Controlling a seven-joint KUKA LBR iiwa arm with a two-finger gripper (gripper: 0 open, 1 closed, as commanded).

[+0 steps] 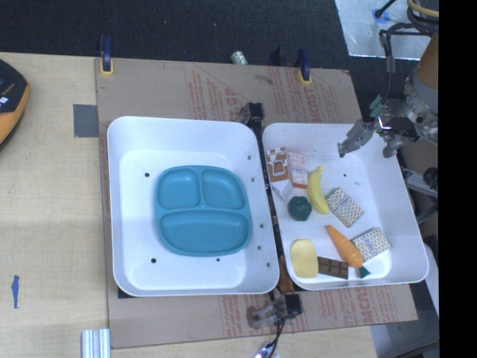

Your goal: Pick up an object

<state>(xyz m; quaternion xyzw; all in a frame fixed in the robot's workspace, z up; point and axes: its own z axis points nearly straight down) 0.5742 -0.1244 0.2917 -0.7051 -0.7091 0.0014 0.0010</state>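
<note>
Right bin (pixel 402 200), nearest rim first: one yellow block (pixel 303 258) touching one chocolate bar (pixel 332 268), one carrot (pixel 344 245), two patterned packets (pixel 370 242), one dark green ball (pixel 299 208), one banana (pixel 318 189), one snack carton (pixel 278 164). Left bin (pixel 123 200) holds one blue divided plate (pixel 203 209). Gripper (pixel 370 142) hangs over the right bin's far corner, jaws apart, gripping nothing

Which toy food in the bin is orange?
The carrot, lying slantwise near the right bin's front. The banana is yellow and the round green thing beside it is dark green.
</note>
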